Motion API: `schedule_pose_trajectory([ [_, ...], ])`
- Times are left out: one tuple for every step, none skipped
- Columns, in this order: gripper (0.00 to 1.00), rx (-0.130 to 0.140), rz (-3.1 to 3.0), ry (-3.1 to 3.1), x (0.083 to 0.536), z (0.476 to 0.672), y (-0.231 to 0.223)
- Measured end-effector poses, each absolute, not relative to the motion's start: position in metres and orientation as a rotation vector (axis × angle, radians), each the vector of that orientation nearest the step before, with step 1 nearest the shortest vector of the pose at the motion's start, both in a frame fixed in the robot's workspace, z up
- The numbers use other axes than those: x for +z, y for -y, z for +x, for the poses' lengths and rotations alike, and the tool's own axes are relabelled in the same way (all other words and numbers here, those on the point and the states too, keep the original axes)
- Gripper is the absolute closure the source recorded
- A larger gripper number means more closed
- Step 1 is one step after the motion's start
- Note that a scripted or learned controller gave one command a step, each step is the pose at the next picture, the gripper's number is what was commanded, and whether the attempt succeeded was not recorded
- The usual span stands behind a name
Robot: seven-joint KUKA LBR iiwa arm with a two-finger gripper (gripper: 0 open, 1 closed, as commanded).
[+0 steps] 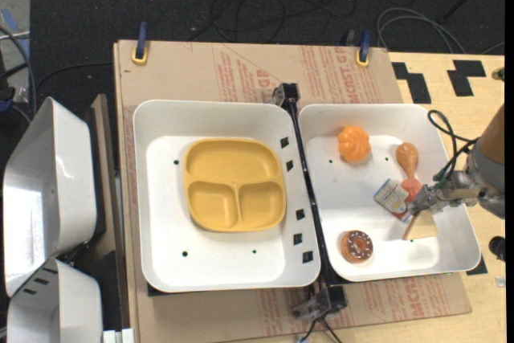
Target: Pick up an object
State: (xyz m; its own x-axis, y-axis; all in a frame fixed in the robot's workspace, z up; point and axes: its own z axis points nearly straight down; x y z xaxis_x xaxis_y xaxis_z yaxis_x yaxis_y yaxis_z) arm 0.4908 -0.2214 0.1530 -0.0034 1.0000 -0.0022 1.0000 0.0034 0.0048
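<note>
Because the gripper (418,205) sits low over a tight cluster at about 3 o'clock in the right bin (458,253), you should expect trouble from crowding. Whether anything is gripped, or how wide the tool stands, you cannot tell from this slanted look down.

Just at its tip lie a small card packet (389,195), a red piece (411,189) and a thin stick (410,227), all touching or nearly so. A close there could catch two things at once, pinch only an edge, or nudge the flat packet aside so it slips free. The stick is thin and the packet lies flat, so both look hard to get under.

Easier targets sit apart: an orange toy pumpkin (353,143) at 12 o'clock, a drumstick-shaped toy (407,155) at 1 o'clock, and a frosted doughnut (356,246) at 7 o'clock. The yellow divided plate (235,183) fills the middle of the left bin (152,173).

Red print on the cardboard sheet (241,64) under the bins runs upside down and reversed from here; you cannot read it reliably. The packet's label is too small to read.
</note>
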Motion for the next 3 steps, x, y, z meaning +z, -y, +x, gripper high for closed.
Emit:
schedule_pose_trajectory([
  [1.00,0.003,2.213,-2.221,0.206,0.492,0.222],
  [1.00,0.003,2.213,-2.231,0.200,0.507,0.171],
  [1.00,0.002,2.213,-2.232,0.208,0.509,0.114],
])
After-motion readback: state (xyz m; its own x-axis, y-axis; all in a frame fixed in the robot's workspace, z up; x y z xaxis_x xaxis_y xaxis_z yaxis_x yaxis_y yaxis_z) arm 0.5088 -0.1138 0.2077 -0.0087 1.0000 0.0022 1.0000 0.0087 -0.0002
